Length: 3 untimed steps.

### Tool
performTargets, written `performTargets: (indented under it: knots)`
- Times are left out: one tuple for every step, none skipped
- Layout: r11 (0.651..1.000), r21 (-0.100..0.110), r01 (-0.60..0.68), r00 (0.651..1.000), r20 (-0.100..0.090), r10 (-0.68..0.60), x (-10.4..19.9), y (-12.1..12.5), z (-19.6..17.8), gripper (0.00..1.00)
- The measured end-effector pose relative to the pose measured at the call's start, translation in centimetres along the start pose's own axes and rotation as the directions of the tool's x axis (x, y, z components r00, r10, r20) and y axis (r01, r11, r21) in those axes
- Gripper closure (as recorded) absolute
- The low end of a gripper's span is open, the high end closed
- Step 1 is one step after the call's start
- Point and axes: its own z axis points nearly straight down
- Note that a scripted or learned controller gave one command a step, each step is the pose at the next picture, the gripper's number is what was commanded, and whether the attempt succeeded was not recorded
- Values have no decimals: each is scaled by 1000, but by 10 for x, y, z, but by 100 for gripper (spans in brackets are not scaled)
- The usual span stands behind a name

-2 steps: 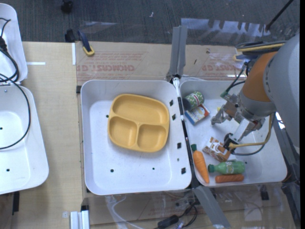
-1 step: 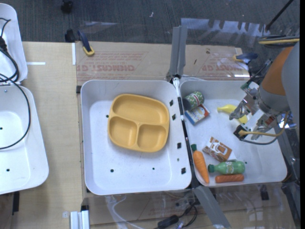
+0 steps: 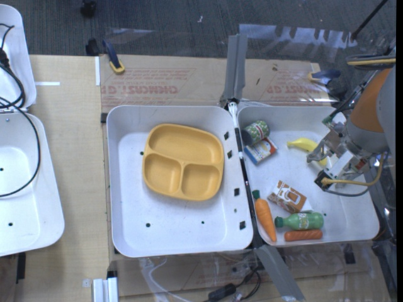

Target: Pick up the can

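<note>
The can (image 3: 257,131) is small and green with a pale label, and it lies on its side in the far left corner of the right bin (image 3: 352,231). My gripper (image 3: 321,155) hangs over the right side of that bin, just right of a yellow banana (image 3: 303,145). About a hand's width of bin floor separates it from the can. Nothing shows between its fingers.
A blue, red and white packet (image 3: 262,150) touches the can's near side. A brown carton (image 3: 288,197), a carrot (image 3: 265,219), a green bottle (image 3: 301,220) and an orange-red piece (image 3: 303,235) lie along the bin's front. The left bin (image 3: 126,231) holds a yellow divided plate (image 3: 183,162).
</note>
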Motion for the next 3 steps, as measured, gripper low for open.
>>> performTargets:
  knots:
    - [1000, 7, -5, 1000, 0, 5, 40, 34, 2, 0]
    - [999, 0, 48, 999, 0, -48, -8, -24, 0, 0]
    - [998, 12, 59, 998, -5, -59, 6, 15, -12, 0]
